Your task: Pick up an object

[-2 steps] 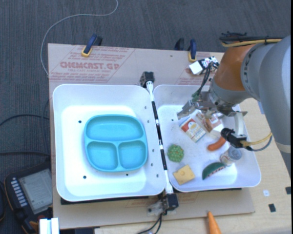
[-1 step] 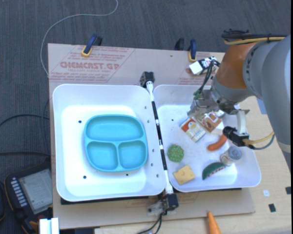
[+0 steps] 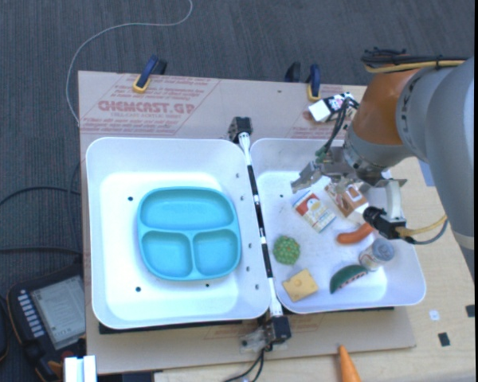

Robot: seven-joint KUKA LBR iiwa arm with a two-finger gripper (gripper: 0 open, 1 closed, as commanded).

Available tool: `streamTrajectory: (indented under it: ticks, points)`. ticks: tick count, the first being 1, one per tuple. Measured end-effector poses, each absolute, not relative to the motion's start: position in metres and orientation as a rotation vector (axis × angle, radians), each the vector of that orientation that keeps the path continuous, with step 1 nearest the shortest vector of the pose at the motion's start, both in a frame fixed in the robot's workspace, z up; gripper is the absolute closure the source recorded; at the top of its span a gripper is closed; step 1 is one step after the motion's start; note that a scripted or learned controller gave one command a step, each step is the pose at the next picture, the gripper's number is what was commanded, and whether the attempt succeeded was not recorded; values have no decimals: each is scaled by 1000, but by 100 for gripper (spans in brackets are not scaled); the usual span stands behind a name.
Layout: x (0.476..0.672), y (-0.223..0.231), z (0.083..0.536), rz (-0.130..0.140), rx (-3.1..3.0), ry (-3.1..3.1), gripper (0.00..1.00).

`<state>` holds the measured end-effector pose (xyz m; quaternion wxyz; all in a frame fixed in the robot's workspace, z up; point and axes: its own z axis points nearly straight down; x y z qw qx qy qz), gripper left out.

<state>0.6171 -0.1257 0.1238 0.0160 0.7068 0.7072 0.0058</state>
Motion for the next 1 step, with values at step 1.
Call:
streamTrajectory:
  ticks: [1]
  points:
    - [602,-119,110,13,2205,2209,0]
